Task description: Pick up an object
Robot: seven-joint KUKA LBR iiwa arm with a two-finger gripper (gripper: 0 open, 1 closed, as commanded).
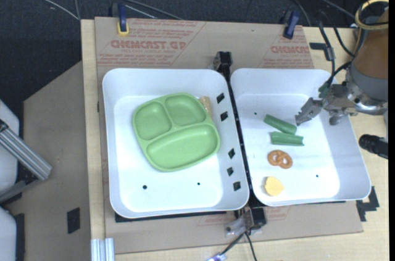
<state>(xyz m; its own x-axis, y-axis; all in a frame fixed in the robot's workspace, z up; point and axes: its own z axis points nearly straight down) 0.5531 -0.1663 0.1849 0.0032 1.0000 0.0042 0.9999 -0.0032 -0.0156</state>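
Note:
In the right bin point(345, 186) lie two green pieces, one slanted point(279, 124) and one flatter point(287, 139) just below it. Below them sit a brown pretzel point(279, 159) and a yellow round piece point(273, 186). My gripper point(320, 115) hangs over the right bin's upper right part, just right of the slanted green piece. It is open, with nothing between its fingers point(306, 113).
The left bin point(123, 192) holds a green divided plate point(176, 131) with a small tan item point(205, 107) at its upper right edge. A black-marked divider point(231, 130) separates the bins. Cables run across the dark floor behind the bench.

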